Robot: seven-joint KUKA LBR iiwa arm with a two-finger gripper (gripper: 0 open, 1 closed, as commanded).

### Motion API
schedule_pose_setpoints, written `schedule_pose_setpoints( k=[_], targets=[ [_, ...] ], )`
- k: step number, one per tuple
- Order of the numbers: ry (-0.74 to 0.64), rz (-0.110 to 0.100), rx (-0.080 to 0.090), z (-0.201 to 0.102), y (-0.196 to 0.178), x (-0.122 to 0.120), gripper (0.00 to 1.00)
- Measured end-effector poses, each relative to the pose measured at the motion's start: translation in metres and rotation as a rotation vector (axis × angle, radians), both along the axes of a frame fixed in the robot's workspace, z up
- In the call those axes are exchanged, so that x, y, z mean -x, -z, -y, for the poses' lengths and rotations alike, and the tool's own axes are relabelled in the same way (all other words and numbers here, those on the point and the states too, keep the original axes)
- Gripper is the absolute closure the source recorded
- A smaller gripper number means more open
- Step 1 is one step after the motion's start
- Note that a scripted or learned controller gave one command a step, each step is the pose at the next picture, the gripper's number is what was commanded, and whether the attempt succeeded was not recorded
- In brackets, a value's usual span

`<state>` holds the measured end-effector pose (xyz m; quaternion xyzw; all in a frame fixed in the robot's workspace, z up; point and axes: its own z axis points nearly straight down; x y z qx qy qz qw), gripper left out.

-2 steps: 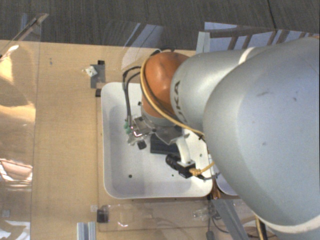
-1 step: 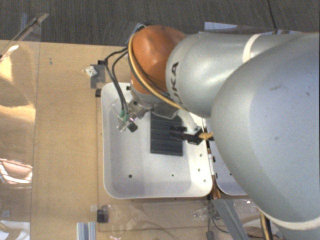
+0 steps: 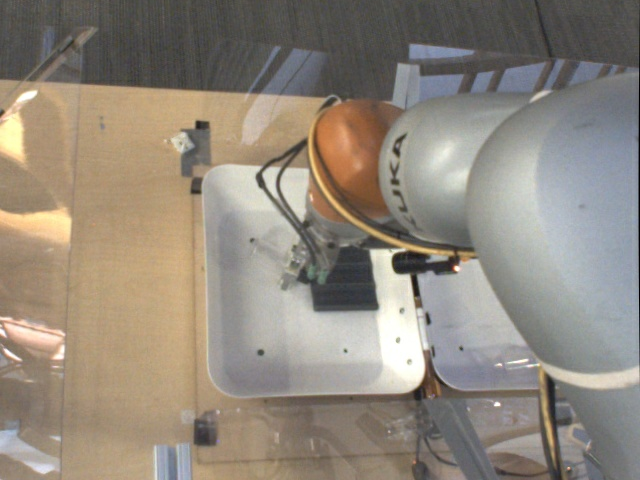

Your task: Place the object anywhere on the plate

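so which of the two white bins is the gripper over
The left bin: the gripper hangs above its floor, while the right bin lies under the arm's body.

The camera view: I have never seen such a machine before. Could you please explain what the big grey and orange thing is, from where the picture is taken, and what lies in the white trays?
The big grey thing is a robot arm with an orange band above its wrist. It reaches in from the right. The single camera is fixed above the bench and looks down at a slant.

Two shallow white bins stand side by side. The arm hangs over the left bin; the right bin is mostly hidden under it.

At the arm's tip is the gripper, low over the left bin. Beside it is a dark ribbed block; I cannot tell whether this belongs to the tool or lies in the bin. Whether anything is held cannot be seen.
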<state>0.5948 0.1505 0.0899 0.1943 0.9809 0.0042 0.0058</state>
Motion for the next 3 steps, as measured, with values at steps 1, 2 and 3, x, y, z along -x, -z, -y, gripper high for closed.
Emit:
schedule_pose_setpoints(
  k=[1, 2, 3],
  targets=[
    [-0.445, 0.003, 0.006, -0.015, 0.001, -0.048, 1.0],
    [-0.862, 0.005, 0.01, -0.086, -0.058, -0.061, 1.0],
    [-1.226, 0.005, 0.022, -0.08, -0.002, 0.005, 1.0]
  ],
)
